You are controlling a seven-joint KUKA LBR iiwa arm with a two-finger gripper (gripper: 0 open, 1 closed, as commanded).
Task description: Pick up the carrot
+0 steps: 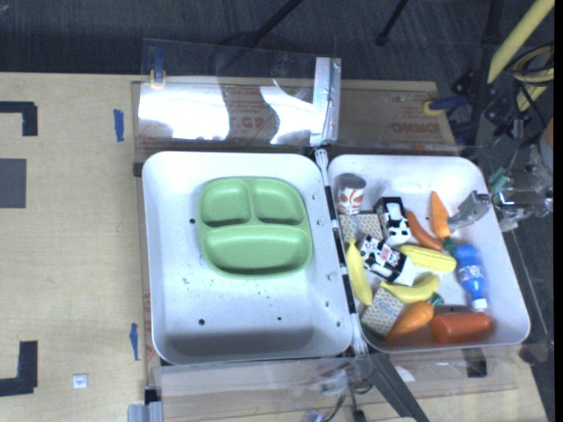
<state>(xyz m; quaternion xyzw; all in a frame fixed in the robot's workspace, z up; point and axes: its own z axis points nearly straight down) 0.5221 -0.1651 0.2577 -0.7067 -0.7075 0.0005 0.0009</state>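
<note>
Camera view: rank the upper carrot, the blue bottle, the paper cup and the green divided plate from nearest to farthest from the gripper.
From the gripper at the right bin's right rim:
1. Upper carrot, just left of it.
2. Blue bottle, below it.
3. Paper cup, right bin's upper left corner.
4. Green divided plate, left bin.

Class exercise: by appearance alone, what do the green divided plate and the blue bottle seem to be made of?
Green divided plate: probably moulded plastic, matte, with uniform colour and soft rounded dividers. Blue bottle: likely glossy plastic, with a white cap and a light label band; too small to confirm.
</note>
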